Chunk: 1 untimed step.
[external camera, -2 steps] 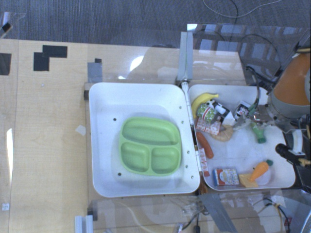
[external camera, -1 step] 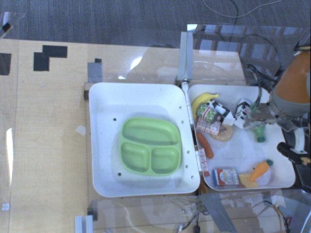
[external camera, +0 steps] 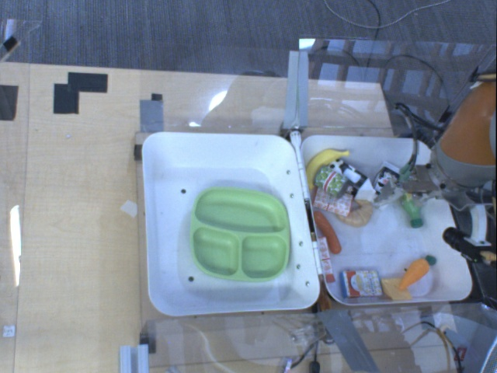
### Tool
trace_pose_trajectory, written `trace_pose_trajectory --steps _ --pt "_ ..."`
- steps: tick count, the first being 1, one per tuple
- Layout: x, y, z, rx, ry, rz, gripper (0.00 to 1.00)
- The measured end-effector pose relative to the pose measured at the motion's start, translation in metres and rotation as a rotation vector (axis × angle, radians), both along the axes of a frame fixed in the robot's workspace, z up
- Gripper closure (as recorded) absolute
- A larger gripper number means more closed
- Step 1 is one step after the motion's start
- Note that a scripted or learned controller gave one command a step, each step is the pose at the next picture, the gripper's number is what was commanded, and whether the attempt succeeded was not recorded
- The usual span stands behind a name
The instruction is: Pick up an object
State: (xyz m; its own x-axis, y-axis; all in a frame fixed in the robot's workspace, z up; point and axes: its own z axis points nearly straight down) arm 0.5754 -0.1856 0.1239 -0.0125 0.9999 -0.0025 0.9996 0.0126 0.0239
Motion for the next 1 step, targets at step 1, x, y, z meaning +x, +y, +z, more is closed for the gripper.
trace_pose_trajectory --steps 1 --pt "0.0376 -0.0129 -0.0277 0.0 0.013 -0.026 0.0"
